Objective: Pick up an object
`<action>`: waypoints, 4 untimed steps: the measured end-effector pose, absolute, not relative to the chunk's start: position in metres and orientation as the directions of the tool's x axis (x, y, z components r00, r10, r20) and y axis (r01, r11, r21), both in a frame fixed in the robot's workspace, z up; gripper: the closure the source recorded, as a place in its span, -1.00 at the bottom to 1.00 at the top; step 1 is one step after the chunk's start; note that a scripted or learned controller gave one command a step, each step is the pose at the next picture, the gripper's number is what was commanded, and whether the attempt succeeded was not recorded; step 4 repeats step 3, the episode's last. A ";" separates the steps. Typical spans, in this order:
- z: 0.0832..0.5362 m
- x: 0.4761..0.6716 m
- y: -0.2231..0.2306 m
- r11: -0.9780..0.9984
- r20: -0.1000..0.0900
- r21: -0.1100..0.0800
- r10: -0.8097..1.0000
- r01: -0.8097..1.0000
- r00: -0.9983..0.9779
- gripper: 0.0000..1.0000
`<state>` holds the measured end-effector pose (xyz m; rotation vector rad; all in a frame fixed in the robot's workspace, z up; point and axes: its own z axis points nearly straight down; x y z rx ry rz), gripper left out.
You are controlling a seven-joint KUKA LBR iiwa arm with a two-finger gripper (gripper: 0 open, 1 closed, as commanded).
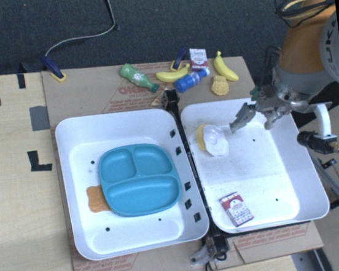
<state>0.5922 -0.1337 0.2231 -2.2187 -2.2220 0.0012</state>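
Note:
In the right bin [303,207] a clear plastic cup [215,141] lies on a yellow disc near the bin's upper left corner. Close to the front wall a small red and white box [237,209] rests flat. My gripper [256,120] hangs over the bin's upper right part, to the right of the cup, with its two grey fingers [240,118] spread apart and nothing between them. The grey arm with its orange band [304,27] comes in from the right.
The left bin [75,175] holds a blue divided plate [140,178] with an orange-brown piece [95,199] at its left edge. Behind the bins lie a green bottle [137,77], two bananas [171,74], a blue bottle [188,81], a small red box [198,56] and a yellow brush [219,85].

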 end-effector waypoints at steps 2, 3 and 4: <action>0.085 0.669 -0.095 0.002 -0.001 0.002 1.000 1.000 -0.002 -1.00; 0.095 0.669 -0.095 0.002 -0.002 0.001 1.000 1.000 -0.002 1.00; 0.095 0.669 -0.095 0.002 -0.002 0.001 1.000 1.000 -0.002 1.00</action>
